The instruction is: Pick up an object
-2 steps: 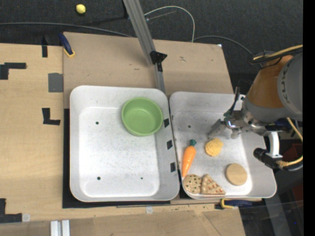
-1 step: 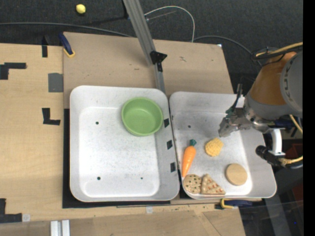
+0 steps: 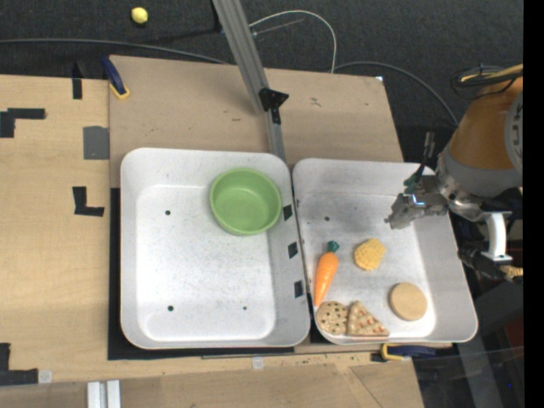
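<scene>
1. Objects for picking lie in the right shallow white plastic bin [image 3: 442,317], clustered toward its near side: a smooth orange toy carrot with a green tip [image 3: 325,276], a bumpy yellow corn-like piece [image 3: 369,254], a flat round tan disc like a biscuit [image 3: 408,301], a round speckled cookie [image 3: 331,317] and a wedge-shaped pizza slice [image 3: 366,321] with red spots.
2. The cookie and pizza slice lie touching each other at the bin's near edge; the carrot's point ends just above the cookie. The corn piece sits just right of the carrot, and the tan disc lies apart near the right wall.
3. The left shallow white plastic bin [image 3: 140,253], with a speckled floor, holds a smooth round green plastic bowl [image 3: 245,201] in its far right corner, upright.
4. The grey metal jaws [image 3: 403,214] hang over the far right part of the right bin, above and right of the corn piece, with nothing visibly between them. I cannot tell how far apart they are, since they look dark and small.
5. Both bins rest on a light brown wooden desk [image 3: 51,228] marked with dark tape pieces. A small yellow ball [image 3: 138,14] lies on the dark floor beyond it.
</scene>
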Available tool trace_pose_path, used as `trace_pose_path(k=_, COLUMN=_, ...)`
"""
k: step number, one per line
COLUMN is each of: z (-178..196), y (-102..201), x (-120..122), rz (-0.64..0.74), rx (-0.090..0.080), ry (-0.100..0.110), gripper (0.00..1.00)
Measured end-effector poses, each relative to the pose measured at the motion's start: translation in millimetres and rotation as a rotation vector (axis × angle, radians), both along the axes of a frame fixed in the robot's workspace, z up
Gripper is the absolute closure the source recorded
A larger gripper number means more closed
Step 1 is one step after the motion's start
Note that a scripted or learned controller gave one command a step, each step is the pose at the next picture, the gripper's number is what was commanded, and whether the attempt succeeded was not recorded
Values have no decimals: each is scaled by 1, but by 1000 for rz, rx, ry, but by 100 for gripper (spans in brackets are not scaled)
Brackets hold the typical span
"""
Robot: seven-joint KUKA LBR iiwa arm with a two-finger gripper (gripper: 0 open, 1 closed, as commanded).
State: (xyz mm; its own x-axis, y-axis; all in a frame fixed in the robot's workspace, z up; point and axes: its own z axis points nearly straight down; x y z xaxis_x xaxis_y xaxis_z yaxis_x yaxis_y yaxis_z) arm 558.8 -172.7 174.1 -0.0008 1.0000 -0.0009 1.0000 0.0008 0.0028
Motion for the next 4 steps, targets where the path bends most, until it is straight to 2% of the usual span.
trace_pose_path(k=1, z=48, y=0, x=1, rz=1, rx=-1, ry=-1, gripper=100)
trace_pose_path(k=2, z=56, y=55, x=0, rz=6, rx=3, ry=2, gripper=100)
trace_pose_path(k=4, z=38, y=162, x=-31, rz=6, rx=3, ry=7, gripper=100)
